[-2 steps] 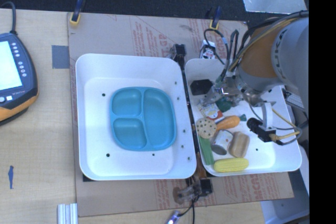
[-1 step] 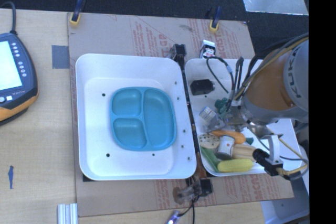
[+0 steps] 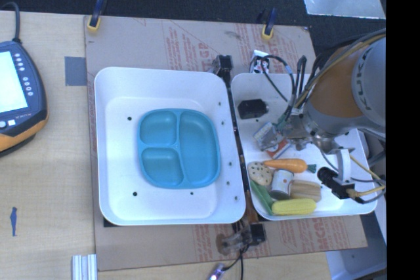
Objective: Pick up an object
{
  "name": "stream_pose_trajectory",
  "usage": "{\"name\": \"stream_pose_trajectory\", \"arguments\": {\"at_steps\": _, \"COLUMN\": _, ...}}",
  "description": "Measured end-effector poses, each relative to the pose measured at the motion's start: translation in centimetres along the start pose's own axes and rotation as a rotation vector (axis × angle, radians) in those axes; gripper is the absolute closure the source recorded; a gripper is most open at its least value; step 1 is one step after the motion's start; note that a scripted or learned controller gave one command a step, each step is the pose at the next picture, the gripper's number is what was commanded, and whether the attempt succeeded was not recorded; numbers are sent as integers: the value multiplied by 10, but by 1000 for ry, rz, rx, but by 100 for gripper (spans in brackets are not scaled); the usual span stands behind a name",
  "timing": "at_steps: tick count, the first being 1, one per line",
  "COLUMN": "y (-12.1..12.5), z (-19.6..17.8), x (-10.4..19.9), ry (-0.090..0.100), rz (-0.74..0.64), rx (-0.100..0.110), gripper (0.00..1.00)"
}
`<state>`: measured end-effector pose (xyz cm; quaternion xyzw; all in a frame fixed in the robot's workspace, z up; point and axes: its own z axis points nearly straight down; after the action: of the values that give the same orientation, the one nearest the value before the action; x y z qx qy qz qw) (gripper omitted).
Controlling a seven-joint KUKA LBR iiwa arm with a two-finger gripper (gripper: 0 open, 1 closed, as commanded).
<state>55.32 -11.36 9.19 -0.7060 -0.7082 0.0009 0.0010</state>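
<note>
The corn cob (image 3: 293,207) lies at the near rim of the right bin (image 3: 367,205), at 6 o'clock in the object cluster. Beside it sit a wooden block (image 3: 306,190), a small can (image 3: 282,181), a green pod (image 3: 260,194) and a speckled slice (image 3: 258,173); a carrot (image 3: 286,165) lies across the top of the group at 12 o'clock. The tool (image 3: 279,134) hangs over the bin just above the carrot, at about 11 o'clock from it; whether it is open or closed cannot be told, and nothing is seen held in it. Risk: the candidate objects touch one another, so a descent may strike two at once and push them apart instead of seizing one. The carrot is round and may roll out of a grasp. Cables (image 3: 292,85) and a black part (image 3: 252,108) crowd the bin at 12 o'clock. The left bin (image 3: 115,141) carries a blue divided plate (image 3: 178,147). A handheld controller (image 3: 18,98) rests on the bench (image 3: 46,206) at 9 o'clock.
</note>
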Motion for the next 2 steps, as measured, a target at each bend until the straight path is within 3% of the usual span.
{"name": "stream_pose_trajectory", "arguments": {"at_steps": 1, "y": 0, "z": -10, "x": -1, "ry": -1, "rz": -3, "rx": 2, "gripper": 100}}
{"name": "stream_pose_trajectory", "arguments": {"at_steps": 2, "y": 32, "z": -14, "x": 21, "ry": -1, "rz": -3, "rx": 1, "gripper": 100}}
